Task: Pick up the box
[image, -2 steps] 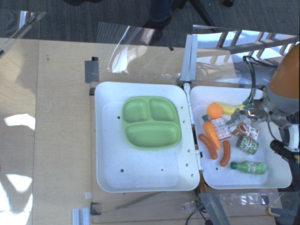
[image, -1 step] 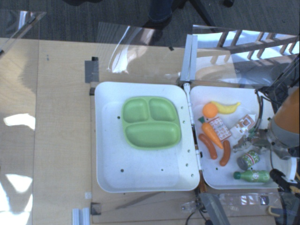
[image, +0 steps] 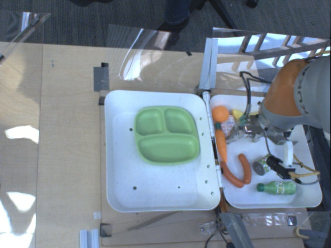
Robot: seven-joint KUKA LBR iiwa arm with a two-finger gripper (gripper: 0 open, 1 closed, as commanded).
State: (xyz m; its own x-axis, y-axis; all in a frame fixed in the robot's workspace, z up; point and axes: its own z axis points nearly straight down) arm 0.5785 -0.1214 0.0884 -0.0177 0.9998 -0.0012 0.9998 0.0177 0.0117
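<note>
My gripper [image: 243, 129] is down in the upper left part of the right bin [image: 305, 198], below the arm's orange band [image: 283, 93]. Right beside its tip lies a small printed object [image: 229, 126] that may be the box; it is mostly hidden, so I cannot tell whether the gripper touches it. A yellow item [image: 237, 114] pokes out just above the gripper.
In the right bin lie an orange ball [image: 220, 113], a carrot [image: 222, 145], a curved sausage [image: 239, 172], a dark can [image: 262, 165] and a green bottle [image: 277, 188]. The left bin [image: 119, 190] holds a green divided plate [image: 167, 135]. Cables hang from the wrist.
</note>
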